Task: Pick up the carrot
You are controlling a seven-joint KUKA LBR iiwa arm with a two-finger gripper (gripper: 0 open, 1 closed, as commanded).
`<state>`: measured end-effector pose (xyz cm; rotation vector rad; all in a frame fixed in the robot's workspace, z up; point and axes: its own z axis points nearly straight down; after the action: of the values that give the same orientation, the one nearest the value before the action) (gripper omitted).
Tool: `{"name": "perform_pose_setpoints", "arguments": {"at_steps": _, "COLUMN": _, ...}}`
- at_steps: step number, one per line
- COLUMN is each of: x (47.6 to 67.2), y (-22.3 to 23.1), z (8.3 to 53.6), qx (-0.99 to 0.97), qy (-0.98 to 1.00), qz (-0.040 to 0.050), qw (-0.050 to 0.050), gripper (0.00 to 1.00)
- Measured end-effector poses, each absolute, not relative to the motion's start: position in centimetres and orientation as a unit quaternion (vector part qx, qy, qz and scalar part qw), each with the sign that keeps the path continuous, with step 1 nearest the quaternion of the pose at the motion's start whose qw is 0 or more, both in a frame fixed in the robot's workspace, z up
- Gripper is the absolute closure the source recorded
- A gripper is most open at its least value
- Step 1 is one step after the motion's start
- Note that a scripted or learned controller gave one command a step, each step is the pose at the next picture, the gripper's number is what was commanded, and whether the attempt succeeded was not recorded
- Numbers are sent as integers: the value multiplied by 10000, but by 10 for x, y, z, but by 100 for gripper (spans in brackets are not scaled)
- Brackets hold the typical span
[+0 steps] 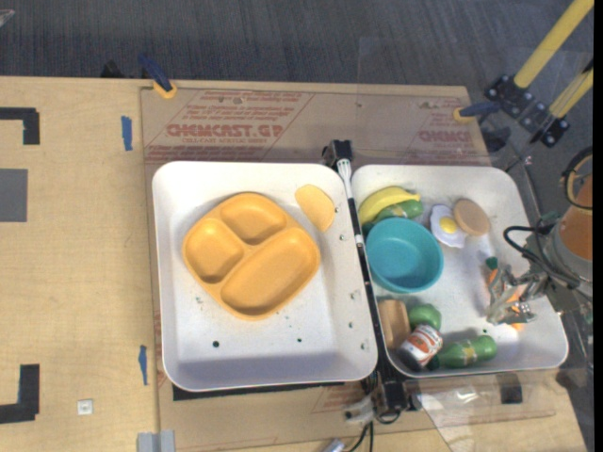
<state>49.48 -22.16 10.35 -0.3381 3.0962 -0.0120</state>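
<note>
Approach step judged in hand: claw (513, 299) low at right edge of right white bin (542, 351), over small orange carrot (492, 273). Claw state cannot be told. Next: centring over carrot called for.

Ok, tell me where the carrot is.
In the camera view, the carrot lies in the right bin, near its right wall, beside the gripper and right of the teal bowl.

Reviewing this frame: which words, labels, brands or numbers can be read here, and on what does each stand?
"CHEMCAST GP", red print repeated on the brown paper-covered sheet behind the two white bins; the last letters are uncertain.
The same red print at that sheet's right end, cut off and too blurred to read.
Label on the small red and white can in the right white bin: too small to read.
</note>
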Motion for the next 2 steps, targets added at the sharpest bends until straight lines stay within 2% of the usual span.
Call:
{"name": "perform_pose_setpoints", "arguments": {"at_steps": 1, "x": 554, "y": -150, "z": 92, "qx": -2158, "qy": 9764, "qz": -43, "qw": 76, "gripper": 100}}
{"name": "perform_pose_setpoints", "arguments": {"at_steps": 2, "x": 558, "y": -211, "z": 91, "qx": -3150, "qy": 9491, "qz": -36, "qw": 86, "gripper": 100}}
